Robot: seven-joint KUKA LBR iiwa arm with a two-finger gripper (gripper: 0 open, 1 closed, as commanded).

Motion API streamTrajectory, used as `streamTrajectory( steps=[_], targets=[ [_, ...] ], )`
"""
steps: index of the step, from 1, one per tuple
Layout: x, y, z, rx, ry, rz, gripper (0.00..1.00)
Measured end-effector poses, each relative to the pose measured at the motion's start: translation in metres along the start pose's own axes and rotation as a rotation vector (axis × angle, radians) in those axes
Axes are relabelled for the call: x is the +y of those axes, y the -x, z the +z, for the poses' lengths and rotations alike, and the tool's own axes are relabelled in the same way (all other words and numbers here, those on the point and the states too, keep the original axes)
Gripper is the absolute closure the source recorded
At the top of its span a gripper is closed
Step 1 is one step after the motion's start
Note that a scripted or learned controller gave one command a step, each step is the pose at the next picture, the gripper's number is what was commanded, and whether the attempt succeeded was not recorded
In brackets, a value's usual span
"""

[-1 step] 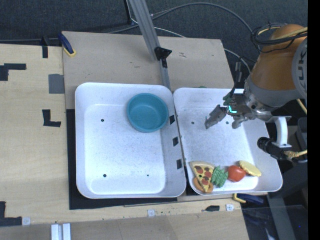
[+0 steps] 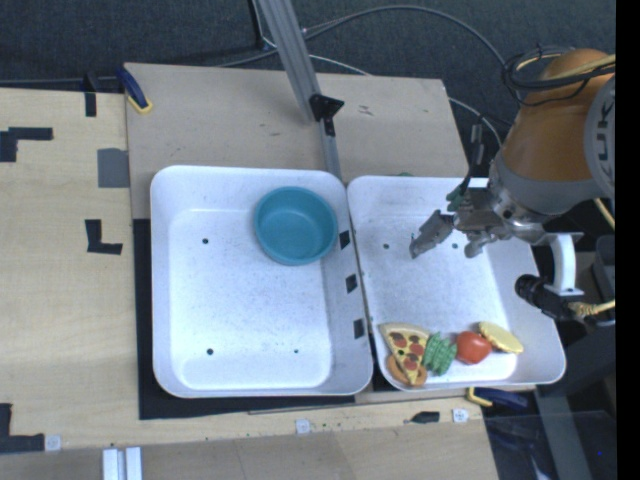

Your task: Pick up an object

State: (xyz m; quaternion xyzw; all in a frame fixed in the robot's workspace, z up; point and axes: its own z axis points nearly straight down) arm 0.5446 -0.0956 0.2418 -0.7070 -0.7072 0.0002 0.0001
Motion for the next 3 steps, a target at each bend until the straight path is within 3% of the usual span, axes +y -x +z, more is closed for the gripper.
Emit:
streamTrajectory(
  steps=[3],
  targets=[
    [0.002, -0.005, 0.133, 0.0, -0.004, 0.0, 0.0]
  ],
)
